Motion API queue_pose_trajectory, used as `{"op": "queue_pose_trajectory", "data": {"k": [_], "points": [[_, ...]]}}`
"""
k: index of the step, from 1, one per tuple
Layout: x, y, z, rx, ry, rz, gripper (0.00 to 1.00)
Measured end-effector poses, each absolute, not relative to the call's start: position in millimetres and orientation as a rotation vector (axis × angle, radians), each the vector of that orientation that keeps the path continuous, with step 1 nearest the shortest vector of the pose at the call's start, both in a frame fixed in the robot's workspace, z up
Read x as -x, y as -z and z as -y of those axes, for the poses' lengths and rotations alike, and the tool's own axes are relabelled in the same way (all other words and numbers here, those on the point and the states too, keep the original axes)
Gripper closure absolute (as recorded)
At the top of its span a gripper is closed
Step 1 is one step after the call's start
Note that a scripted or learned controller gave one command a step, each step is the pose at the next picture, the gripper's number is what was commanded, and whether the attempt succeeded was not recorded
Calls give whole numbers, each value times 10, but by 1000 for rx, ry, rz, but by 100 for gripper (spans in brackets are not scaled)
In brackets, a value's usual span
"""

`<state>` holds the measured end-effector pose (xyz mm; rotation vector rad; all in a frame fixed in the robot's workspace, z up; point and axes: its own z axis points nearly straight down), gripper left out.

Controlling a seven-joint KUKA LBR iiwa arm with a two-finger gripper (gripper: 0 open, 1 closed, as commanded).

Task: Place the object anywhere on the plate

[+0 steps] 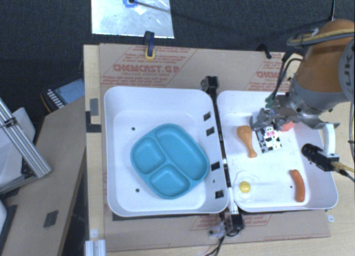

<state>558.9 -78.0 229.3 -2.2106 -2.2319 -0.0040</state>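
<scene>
From my remote seat I take the plate [169, 160] as my mark: a blue, three-section dish lying in the left bin [119, 102], nothing on it. Everything else sits to its right, across the black divider [216, 132], in the right bin [327, 194].

The gripper [268, 132] hangs over the far half of that bin, well right of the plate. I see a patterned block with black, white and pink marks at its tip, but the wrist and cabling crowd over it, and I cannot tell whether the jaws are spread or pressed together, or whether they pinch anything.

Just on the plate side of the gripper lies a drumstick [246, 139], close beside the tip; I cannot tell if they touch. Nearer me, close to the divider, is a fried egg [244, 186]. Farther right, a sausage [298, 185] lies near the bin's front corner.

The arm [324, 71] is cut off at the right edge. A black part [314, 156] juts out below it; what it is I can't make out.
</scene>
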Motion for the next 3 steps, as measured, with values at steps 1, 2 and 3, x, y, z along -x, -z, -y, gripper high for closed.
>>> {"op": "queue_pose_trajectory", "data": {"k": [1,2,3], "points": [[-5575,-2207,233,2210,4,2232,100],[-5487,-2318,-330,2209,6,2233,100],[-5289,-2247,-871,2208,1,2231,100]]}}
